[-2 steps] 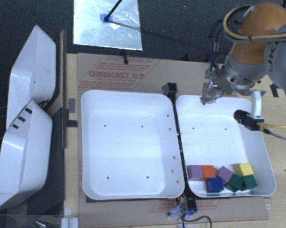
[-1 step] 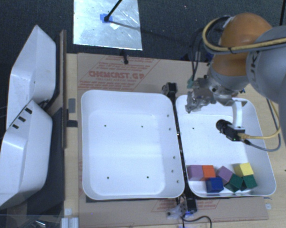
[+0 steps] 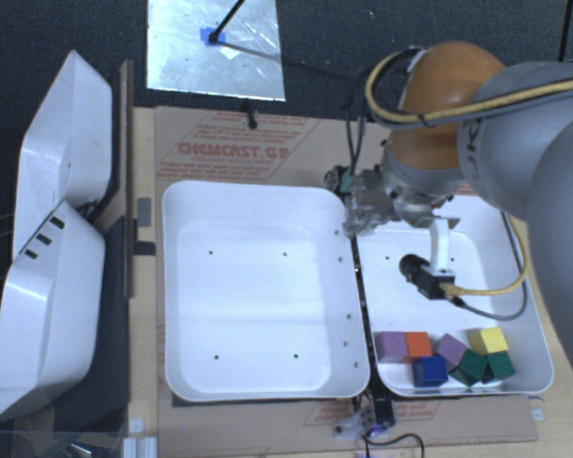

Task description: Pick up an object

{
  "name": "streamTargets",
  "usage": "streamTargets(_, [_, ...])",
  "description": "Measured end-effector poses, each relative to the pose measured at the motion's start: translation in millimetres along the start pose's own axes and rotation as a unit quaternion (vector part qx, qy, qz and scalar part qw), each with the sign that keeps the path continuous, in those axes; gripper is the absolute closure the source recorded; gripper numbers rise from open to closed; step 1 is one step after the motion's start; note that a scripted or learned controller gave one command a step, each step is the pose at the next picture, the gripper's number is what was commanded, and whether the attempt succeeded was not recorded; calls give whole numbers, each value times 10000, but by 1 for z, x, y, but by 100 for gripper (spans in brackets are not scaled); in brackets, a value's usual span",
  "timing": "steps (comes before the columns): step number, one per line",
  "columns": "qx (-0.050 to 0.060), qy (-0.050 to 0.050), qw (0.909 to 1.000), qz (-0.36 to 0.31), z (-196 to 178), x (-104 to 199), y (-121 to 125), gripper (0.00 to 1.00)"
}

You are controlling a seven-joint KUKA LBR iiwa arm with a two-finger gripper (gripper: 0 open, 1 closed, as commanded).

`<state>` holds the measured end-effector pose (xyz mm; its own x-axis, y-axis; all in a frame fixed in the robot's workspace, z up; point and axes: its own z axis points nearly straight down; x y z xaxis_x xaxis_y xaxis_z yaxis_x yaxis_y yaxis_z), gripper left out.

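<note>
Even, fairly bright overhead light; the left bin (image 3: 256, 288) nearly blows out to white. The foil sheet (image 3: 216, 42) glares. Soft shadows; the picture is slightly soft and grainy, dark at the top.

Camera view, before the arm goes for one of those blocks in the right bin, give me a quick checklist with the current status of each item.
1. Blocks present in the right bin: ok. They cluster at its near edge: orange block, blue block, yellow block, two purple, two green.
2. A block stands apart for a clean grasp: not ok, they sit tightly together.
3. End effector above the cluster: not ok, it sits near the bins' shared wall, at the far end.
4. End effector fingers open: cannot tell.
5. Yellow cable away from the blocks: ok, it loops above them.
</note>
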<state>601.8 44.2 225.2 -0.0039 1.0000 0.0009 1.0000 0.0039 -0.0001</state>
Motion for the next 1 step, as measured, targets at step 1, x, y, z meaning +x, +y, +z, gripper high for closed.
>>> streamTargets(1, [0, 1, 10000, -4, 5, 48, -27, 100])
